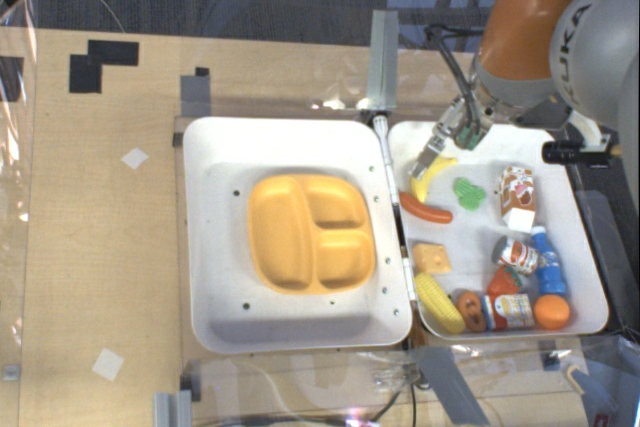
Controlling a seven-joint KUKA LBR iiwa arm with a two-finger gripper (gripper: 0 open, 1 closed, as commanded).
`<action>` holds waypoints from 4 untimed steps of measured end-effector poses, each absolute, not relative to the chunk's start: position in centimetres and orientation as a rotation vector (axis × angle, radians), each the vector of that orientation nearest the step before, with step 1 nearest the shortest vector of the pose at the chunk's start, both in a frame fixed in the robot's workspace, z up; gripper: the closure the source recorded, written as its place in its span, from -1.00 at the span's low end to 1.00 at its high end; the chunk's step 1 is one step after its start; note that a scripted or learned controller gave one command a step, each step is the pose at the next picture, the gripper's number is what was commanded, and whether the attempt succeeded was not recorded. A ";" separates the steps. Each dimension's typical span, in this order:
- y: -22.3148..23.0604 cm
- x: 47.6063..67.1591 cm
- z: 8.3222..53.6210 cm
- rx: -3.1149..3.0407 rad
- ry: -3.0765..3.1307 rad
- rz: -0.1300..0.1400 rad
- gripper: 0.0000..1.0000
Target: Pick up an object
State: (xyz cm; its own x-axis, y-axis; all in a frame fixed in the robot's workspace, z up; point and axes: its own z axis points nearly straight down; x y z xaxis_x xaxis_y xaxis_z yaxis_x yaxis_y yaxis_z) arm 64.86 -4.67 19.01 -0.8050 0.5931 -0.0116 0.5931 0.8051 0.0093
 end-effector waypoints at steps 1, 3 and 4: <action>-9.4 65.2 15.4 1.020 2.964 0.001 -1.00; -9.0 64.5 9.8 1.165 2.888 0.013 -1.00; -9.8 64.4 9.7 1.406 2.779 0.020 -1.00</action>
